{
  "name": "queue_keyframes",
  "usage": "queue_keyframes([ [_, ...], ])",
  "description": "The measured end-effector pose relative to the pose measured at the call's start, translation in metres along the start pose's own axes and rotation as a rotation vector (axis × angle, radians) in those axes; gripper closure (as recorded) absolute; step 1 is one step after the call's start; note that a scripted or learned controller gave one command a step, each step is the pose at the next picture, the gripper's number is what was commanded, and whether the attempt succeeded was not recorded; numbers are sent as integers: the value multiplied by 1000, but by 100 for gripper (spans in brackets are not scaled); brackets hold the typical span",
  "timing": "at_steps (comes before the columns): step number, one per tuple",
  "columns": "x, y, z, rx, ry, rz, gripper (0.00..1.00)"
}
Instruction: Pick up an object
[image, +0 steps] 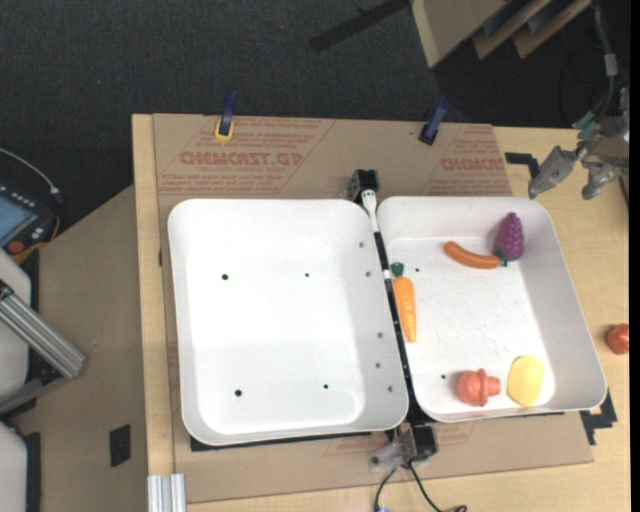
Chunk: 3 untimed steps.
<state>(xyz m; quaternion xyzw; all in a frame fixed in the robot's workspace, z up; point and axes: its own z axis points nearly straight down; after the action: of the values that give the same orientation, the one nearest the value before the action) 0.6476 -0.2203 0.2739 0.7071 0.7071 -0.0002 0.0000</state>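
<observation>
Well, from my screen I count five small toy foods to pick from, all in the right bin (480, 320). A carrot (404, 308) lies along the bin's left wall, long and orange with a little green top. Up at the far end a curved orange sausage (470, 256) lies just beside a bumpy purple bunch of grapes (508, 236). Near the front edge a red toy (477, 386) sits just beside a smooth yellow lemon (526, 380). The red one is lumpy and I cannot tell what food it is.

Both bins look like smooth white plastic with round corners. The left bin (200, 300) has a few dark dots on its floor. Under the bins lies a brown cardboard sheet (300, 150) with red print, held by two blue clips (228, 108) at the back.

My gripper (572, 178) hangs past the far right corner of the right bin, well apart from the toys. Its two grey metal fingers (548, 172) are spread apart with nothing between them. An orange thing (618, 340) on the bench is cut off at the right edge.
</observation>
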Motion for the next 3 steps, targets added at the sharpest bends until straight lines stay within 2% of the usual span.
queue_keyframes([
  [2,-4,-111,-28,2,1,3,0],
  [3,-5,-170,-150,-15,-7,2,0],
])
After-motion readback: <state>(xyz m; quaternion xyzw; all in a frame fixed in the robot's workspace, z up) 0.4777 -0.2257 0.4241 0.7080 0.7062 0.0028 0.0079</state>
